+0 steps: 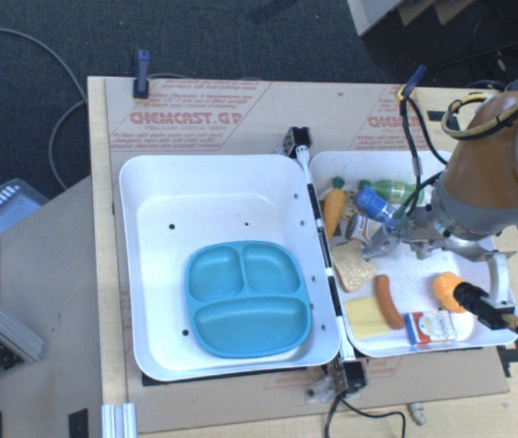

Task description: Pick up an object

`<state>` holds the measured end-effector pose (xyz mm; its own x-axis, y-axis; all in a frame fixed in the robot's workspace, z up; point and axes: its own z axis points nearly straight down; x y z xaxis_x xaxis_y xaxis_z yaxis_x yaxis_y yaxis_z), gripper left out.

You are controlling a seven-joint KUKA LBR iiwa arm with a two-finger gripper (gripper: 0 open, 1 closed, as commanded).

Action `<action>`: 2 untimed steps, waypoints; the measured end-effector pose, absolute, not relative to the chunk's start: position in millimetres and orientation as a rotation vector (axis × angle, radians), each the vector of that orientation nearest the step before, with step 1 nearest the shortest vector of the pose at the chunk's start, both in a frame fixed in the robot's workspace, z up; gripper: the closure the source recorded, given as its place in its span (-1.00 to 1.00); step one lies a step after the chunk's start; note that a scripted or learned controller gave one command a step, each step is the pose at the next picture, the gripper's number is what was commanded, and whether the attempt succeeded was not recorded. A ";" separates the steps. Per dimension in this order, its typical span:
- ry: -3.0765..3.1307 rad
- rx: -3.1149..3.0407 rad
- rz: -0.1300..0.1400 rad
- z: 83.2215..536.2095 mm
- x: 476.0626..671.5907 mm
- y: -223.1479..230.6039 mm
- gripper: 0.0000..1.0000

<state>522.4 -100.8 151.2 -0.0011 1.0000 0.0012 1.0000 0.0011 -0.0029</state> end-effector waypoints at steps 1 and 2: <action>-2.220 -2.221 0.001 84.3 478.6 -96.4 -1.00; -2.220 -2.224 -0.002 94.3 479.1 -96.2 1.00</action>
